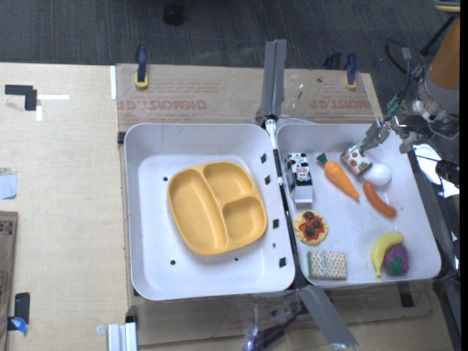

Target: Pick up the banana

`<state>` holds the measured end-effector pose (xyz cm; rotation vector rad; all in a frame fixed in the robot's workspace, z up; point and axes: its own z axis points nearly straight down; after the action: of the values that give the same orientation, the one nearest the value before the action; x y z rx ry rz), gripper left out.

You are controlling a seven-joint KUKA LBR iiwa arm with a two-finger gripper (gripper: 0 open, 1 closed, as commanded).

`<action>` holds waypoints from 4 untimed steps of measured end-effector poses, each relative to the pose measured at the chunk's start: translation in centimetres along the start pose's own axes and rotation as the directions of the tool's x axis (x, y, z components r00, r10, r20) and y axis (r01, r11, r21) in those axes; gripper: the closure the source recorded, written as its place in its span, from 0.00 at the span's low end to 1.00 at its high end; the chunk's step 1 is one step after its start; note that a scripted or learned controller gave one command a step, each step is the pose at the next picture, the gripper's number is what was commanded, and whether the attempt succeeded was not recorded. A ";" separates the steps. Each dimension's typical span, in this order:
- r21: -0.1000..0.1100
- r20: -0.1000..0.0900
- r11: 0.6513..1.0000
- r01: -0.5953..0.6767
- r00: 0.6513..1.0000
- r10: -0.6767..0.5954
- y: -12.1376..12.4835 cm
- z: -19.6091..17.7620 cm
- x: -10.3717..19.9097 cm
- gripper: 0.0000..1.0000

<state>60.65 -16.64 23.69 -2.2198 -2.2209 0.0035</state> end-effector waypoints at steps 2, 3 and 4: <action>0.000 0.000 0.999 -0.052 0.999 0.052 -2.4 10.3 -2.2 0.00; -0.001 -0.001 1.000 -0.008 1.000 0.008 -9.1 11.3 -3.1 0.00; 0.002 -0.007 0.999 0.039 0.999 -0.039 -12.9 14.7 -4.4 0.00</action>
<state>47.75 -21.00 9.02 -2.1711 -2.2595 -0.0026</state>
